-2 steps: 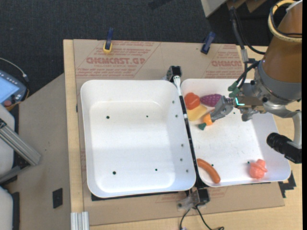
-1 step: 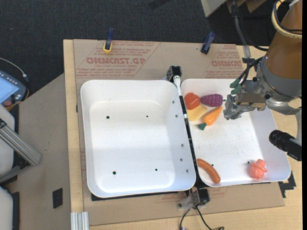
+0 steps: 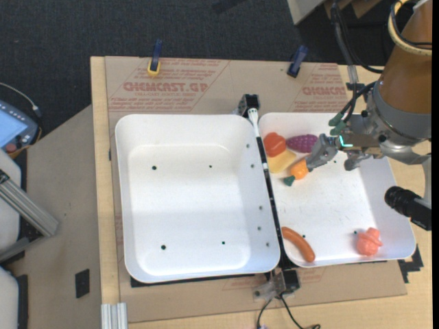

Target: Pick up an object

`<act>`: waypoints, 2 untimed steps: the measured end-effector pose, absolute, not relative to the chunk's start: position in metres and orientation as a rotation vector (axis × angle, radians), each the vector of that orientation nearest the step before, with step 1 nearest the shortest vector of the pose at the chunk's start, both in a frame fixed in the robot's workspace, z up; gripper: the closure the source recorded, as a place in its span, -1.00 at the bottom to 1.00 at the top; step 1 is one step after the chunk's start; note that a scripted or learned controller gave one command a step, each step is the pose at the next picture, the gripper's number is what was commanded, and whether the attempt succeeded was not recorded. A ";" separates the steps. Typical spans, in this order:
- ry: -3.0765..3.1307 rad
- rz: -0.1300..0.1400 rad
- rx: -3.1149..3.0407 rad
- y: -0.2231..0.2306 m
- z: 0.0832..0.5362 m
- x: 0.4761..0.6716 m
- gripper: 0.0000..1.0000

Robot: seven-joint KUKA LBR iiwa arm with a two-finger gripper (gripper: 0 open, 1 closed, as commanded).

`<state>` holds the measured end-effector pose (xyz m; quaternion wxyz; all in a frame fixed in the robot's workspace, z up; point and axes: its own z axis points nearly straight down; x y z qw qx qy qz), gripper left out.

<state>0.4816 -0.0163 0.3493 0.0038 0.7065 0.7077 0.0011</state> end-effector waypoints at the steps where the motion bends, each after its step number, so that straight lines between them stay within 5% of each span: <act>1: 2.216 0.007 2.211 -0.016 0.360 0.482 1.00; 2: 2.217 0.005 2.212 -0.016 0.359 0.482 -1.00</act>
